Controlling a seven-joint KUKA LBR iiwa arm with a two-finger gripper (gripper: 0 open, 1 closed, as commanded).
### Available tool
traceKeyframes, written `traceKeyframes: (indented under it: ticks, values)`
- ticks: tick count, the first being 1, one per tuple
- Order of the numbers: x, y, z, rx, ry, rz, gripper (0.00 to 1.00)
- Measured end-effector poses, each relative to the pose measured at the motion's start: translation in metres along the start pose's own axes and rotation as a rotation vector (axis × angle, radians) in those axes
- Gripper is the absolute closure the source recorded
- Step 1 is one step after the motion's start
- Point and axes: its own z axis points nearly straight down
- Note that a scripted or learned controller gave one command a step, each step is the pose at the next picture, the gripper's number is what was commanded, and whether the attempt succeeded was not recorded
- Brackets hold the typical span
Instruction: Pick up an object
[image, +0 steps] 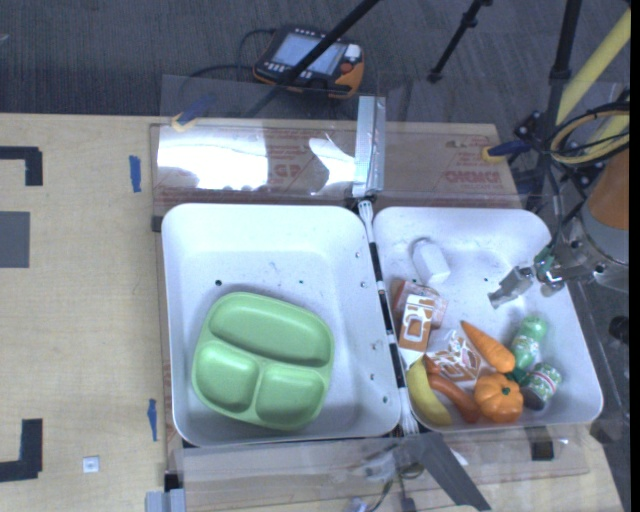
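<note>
Nearest, in the right white plastic bin (572, 390), toys crowd together: a yellow plastic banana (424, 396), small orange pumpkin (499, 395), orange carrot (488, 345) and green bottle (528, 340). The left bin holds a green three-compartment plate (262, 358). Farther right, the grey two-finger gripper (508, 288) hangs above bare bin floor, seemingly narrow with nothing between its fingers. Descending here risks closing on air, or nudging the packed toys

Arm (610, 215) cut off at right edge; banana (426, 393) partly buried under toys
</note>
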Motion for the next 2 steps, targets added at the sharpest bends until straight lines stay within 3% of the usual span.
traceKeyframes:
  ticks: [1,2]
  values:
    - [0.013,-0.034,0.089,-0.007,-0.003,-0.23,0.0]
    - [0.013,-0.033,0.077,-0.013,-0.006,-0.228,1.0]
